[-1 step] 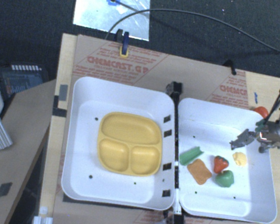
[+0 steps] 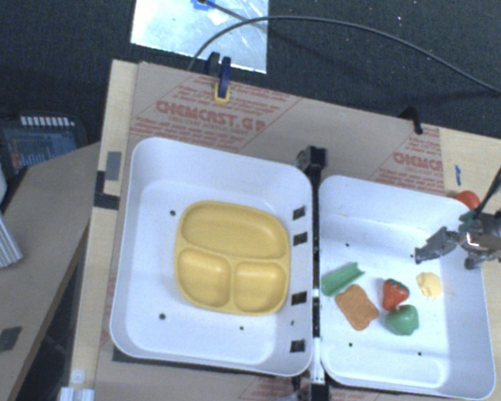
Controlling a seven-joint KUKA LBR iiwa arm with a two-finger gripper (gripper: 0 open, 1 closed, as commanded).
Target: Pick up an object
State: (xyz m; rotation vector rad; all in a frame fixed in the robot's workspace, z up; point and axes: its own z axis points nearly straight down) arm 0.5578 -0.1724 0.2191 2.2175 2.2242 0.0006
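A green pepper [image 2: 402, 319] and an orange slab [image 2: 356, 307] are lying nearest in the right bin [image 2: 464, 373], with a red piece [image 2: 395, 292], a green wedge [image 2: 341, 277] and a pale yellow piece [image 2: 428, 285] just behind. In the left bin [image 2: 146, 225] a yellow divided tray [image 2: 230, 256] is sitting. Farther back, the gripper [image 2: 452, 246] is hovering over the right bin, its fingers spread and gripping nothing.

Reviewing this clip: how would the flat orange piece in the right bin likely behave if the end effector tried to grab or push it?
The flat orange piece lies low on the bin floor, so it probably slides rather than rolls. Its thin profile likely gives little to grip from above. Pushed, it may bump the green piece close beside it.
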